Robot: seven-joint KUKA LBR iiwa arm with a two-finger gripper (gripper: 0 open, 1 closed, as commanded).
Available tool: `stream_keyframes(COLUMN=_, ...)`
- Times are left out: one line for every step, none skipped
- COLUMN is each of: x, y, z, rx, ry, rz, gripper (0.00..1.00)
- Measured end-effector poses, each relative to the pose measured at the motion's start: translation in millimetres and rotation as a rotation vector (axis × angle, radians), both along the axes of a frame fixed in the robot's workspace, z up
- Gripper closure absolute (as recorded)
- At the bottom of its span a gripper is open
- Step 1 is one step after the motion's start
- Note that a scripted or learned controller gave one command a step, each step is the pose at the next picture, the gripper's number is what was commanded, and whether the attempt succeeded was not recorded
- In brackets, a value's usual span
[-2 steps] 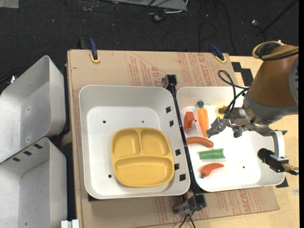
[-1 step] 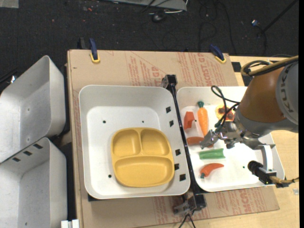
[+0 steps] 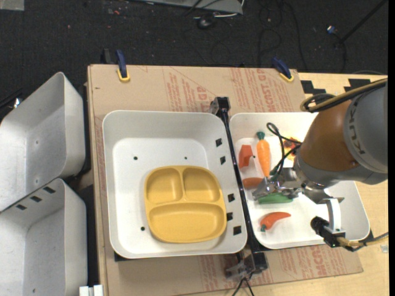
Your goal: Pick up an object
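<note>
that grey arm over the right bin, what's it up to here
The grey arm reaches in from the right and has its hand low in the right bin, over a green toy vegetable. A toy carrot, a red block and a red chili lie around it. Whether anything is gripped can't be told. The left bin holds a yellow divided plate.

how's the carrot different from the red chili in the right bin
The carrot is orange with a green top; the red chili is red with a green stem. The carrot lies lengthwise up the bin, the chili crosswise nearer the front. The carrot looks longer. Both lie flat in the right bin.
</note>
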State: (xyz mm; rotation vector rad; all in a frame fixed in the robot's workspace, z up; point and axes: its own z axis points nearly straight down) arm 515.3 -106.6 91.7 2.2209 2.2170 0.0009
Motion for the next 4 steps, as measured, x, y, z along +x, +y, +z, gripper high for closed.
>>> stream_keyframes(x=2.1, y=0.4, z=13.8, rx=0.000, ry=-0.006, rz=0.000, gripper=1.00)
stream_keyframes(x=8.5, y=3.1, z=75.1, rx=0.001, ry=-0.001, rz=0.005, gripper=1.00)
stream_keyframes(x=9.4, y=6.9, z=118.0, rx=0.001, ry=-0.001, rz=0.005, gripper=1.00)
stream_keyframes(x=11.0, y=6.8, z=171.2, rx=0.001, ry=-0.003, rz=0.005, gripper=1.00)
